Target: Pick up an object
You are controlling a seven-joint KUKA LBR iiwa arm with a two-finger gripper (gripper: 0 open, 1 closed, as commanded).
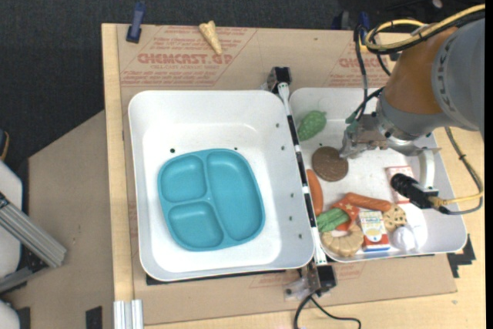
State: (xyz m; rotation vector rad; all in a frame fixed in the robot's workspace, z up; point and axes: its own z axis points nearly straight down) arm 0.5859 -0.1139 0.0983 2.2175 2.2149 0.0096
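**Approach stage, nothing lifted**

The gripper (348, 148) hangs low in the right bin (454, 239), just above a brown disc (330, 164); whether its jaws are apart cannot be told. Candidate objects, including a green leaf (312, 124) and carrot (314, 193), lie unlifted. Grasp and lift remain.

A divided tray (211, 199) lies in the left bin (146, 166); toy foods (362, 223) crowd the right bin's (335, 100) near end.
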